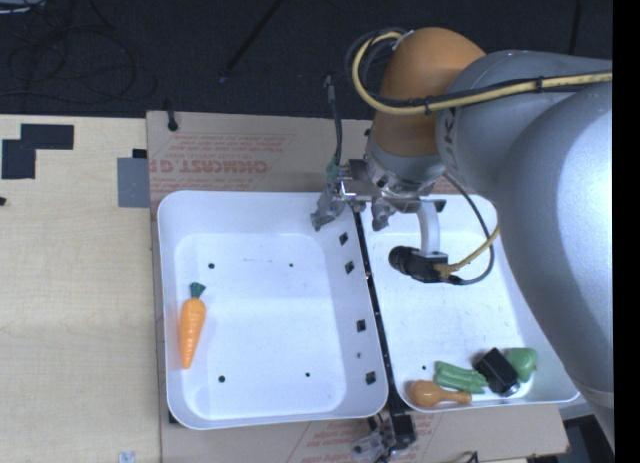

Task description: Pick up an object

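Gripper [352, 209] sits over the divider between the bins, at the far end — fingers spread, gripping nothing. Carrot [191, 323] lies alone in the left bin [250, 401]. Right bin [470, 321]: green, black and tan pieces bunched in the near corner.

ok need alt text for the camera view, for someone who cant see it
A grey robot arm with an orange band reaches in from the right, its gripper above the divide between two white bins. The left bin holds a toy carrot; the right bin holds a green vegetable, a black block and an orange piece.
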You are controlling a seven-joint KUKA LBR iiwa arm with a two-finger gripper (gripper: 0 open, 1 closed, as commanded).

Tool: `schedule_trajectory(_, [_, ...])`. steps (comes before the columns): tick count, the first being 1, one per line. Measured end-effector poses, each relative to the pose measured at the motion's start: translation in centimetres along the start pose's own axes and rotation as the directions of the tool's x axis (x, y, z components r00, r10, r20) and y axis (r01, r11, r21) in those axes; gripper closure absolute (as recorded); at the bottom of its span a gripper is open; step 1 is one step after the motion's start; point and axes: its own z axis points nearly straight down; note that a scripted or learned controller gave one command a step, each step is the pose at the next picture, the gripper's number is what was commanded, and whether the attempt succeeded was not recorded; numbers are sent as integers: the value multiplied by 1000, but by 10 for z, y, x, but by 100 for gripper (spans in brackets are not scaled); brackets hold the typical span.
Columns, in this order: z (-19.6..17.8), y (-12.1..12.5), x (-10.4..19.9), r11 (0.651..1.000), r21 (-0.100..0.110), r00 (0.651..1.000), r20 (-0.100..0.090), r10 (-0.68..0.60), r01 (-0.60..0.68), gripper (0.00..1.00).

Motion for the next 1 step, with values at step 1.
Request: schedule_trajectory(1, [-11,-2,-5,1000,4,1000,2,6,-6,100])
